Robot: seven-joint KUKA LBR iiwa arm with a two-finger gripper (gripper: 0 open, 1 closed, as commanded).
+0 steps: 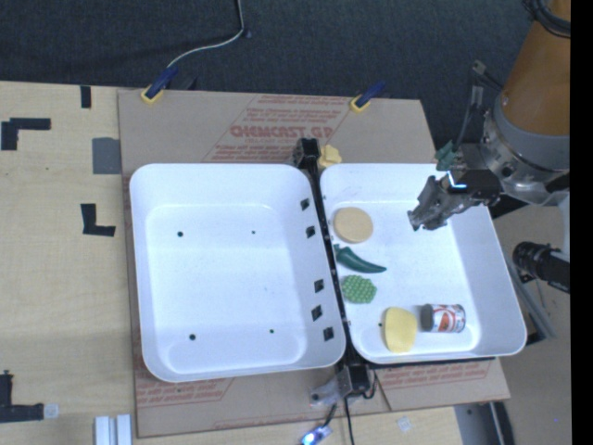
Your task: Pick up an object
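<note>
Your gripper [428, 213] hangs over the right bin [491, 248] with nothing between its fingers—how wide they stand, I cannot tell—so try the tan disc [353, 223] just beside it, likely light, stiff, gripped across its edges.

bench [56, 248] | cardboard sheet [269, 123] on it | two white bins: left bin [222, 267], right bin [482, 276]
</note>
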